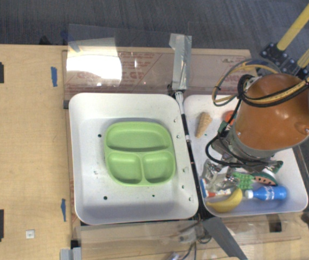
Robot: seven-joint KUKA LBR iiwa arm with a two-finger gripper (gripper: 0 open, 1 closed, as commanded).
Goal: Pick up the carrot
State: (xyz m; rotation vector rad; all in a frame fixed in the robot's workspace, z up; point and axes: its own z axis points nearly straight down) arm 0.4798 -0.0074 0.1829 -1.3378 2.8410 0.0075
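Seemingly the arm is in the reaching step, with nothing lifted yet. The gripper (218, 179) hangs low inside the right bin (301, 199), over the clutter toward the worktop's (24, 145) near edge, close above a banana (226, 201) and beside a blue bottle (266, 193). Its metal parts blur into the things under it, so I cannot tell whether it is open or closed, and nothing can be seen held in it.

The carrot (229, 116) is probably the small orange-red piece in the same bin, toward the worktop's far edge. It lies just beside the arm's orange band (274, 112), which partly covers it, so this is a guess. A pale cone (203, 124) lies near it, by the wall shared with the left bin (84, 161), where a green divided plate (140, 151) sits.

If that piece is the carrot, the gripper is at the wrong end of the bin. The next move calls for rising clear of the banana and bottle, shifting toward the far edge, and coming down over the carrot without catching the cone. Lining up across the carrot's narrow width would likely make the grip surer.
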